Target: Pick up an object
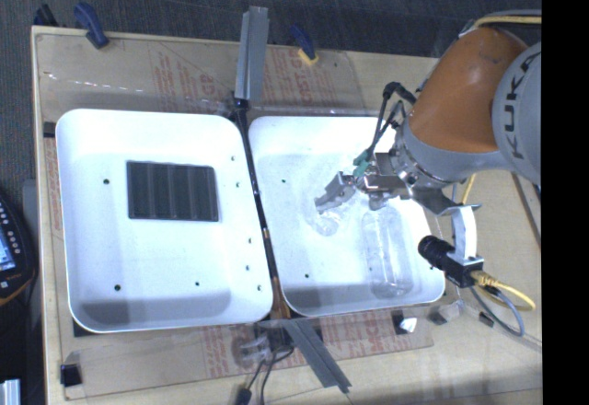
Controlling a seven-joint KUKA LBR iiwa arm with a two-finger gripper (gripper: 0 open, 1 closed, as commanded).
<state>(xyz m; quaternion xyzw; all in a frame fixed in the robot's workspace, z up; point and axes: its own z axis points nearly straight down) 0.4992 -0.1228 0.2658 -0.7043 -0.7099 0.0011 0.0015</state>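
Observation:
A clear plastic bottle (386, 253) lies lengthwise in the right bin (294, 283), near its right wall. A smaller clear object (325, 223) rests on the bin floor to the bottle's left. My gripper (333, 195) reaches in from the right and hangs low over the middle of this bin, directly above the small clear object. Whether it touches that object cannot be made out. The arm's orange band (465, 99) and grey wrist (405, 175) cover the bin's upper right corner.
A dark ribbed rectangular block (172, 190) lies flat in the left bin (83, 293). A grey divider bar (250, 52) stands between the bins at the back. Blue clamps (90, 24) grip the bench's far edge. Cables (497, 293) trail off the right side.

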